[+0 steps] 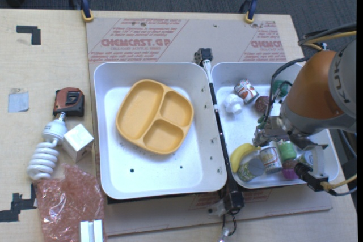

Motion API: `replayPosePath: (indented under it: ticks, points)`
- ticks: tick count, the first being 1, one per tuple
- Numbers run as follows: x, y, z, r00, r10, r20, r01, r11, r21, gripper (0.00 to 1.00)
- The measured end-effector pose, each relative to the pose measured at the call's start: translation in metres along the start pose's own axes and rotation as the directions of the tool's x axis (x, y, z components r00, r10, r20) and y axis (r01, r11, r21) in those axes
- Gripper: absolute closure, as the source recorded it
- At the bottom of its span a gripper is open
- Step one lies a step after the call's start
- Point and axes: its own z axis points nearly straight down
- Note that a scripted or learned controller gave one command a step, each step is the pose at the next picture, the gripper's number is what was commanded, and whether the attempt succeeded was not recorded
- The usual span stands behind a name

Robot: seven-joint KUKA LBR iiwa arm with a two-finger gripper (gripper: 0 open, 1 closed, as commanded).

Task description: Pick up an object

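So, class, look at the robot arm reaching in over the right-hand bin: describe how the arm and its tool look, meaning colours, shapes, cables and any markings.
The arm is thick and rounded, with a grey body and a broad glossy orange band above the wrist. Dark letters mark the grey casing at the picture's edge, too cropped to read. Black and yellow cables loop around it. The tool is a small, dark metallic assembly below the band, with thin wires running alongside.

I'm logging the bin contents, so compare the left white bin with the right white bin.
The left bin holds a single large thing, a yellow divided plate lying flat, while the right bin holds a crowd of small items, among them a banana and a small can. The arm reaches down over the right bin; nothing hangs over the left bin. Both are shallow, white and sit side by side.
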Motion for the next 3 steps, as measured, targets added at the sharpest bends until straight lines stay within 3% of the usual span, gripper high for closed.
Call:
replayPosePath:
  ticks: [1,2,3]
  points:
    - [-0.010,0.074,0.021,1.000,-0.002,0.000,0.002,1.000,0.000,0.00]
    - [-0.004,0.003,0.022,1.000,0.000,0.000,0.000,1.000,0.001,0.00]
    - [-0.004,0.005,0.012,1.000,0.002,0.000,-0.002,1.000,-0.002,1.00]
